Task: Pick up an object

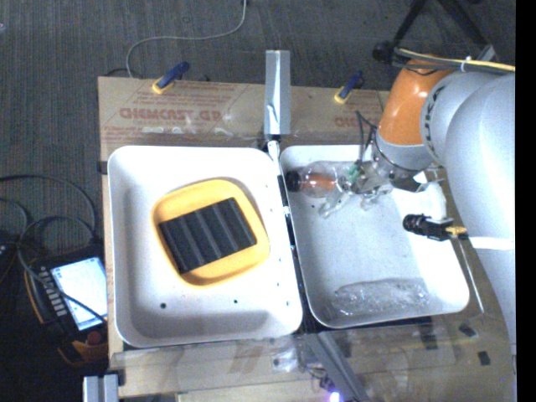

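Nearest the camera, a crumpled clear plastic sheet is lying against the front wall of the right bin; it is looking feather-light and limp, likely to slide or fold away from a pinch. In the left bin a yellow tray is sitting flat and carrying a black ribbed insert; it seems stiff but wide, so only its raised rim is offering a hold. Farther back in the right bin, a small clear bottle is lying on its side with its dark cap toward the dividing wall, and the gripper is hovering at its other end. Whether the gripper is open or closed, or touching the bottle, cannot be told here. The bottle is probably light, smooth and apt to roll on the slick white floor of the bin, so gripping across the middle of its body is looking safest. Beyond the bins, a cardboard sheet is being held down by two clamps, and dark carpet with loose cables is stretching away behind.
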`<state>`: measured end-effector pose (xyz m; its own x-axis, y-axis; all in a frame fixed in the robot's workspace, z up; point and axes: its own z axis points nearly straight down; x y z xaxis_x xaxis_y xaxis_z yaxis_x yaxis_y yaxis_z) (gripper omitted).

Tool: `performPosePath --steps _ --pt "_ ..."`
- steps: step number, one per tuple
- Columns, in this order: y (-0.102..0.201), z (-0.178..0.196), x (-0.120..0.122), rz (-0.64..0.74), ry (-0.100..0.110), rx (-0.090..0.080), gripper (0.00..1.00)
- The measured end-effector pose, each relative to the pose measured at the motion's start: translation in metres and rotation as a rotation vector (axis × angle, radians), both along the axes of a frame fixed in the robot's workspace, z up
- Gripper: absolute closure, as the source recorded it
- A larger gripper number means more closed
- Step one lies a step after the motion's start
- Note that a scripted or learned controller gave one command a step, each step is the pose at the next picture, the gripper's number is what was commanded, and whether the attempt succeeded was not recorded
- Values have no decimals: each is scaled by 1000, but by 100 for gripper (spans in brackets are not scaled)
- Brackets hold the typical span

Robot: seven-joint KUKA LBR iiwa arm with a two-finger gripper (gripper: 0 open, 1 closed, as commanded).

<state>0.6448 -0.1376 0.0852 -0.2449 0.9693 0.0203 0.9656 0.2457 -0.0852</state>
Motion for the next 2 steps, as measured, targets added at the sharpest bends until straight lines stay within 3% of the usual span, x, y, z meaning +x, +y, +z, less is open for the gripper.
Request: performPosePath --steps 1,2 --pt "7 106 17 -202 -55 -8 0" --pt "20 8 -27 -132 -86 -5 0"
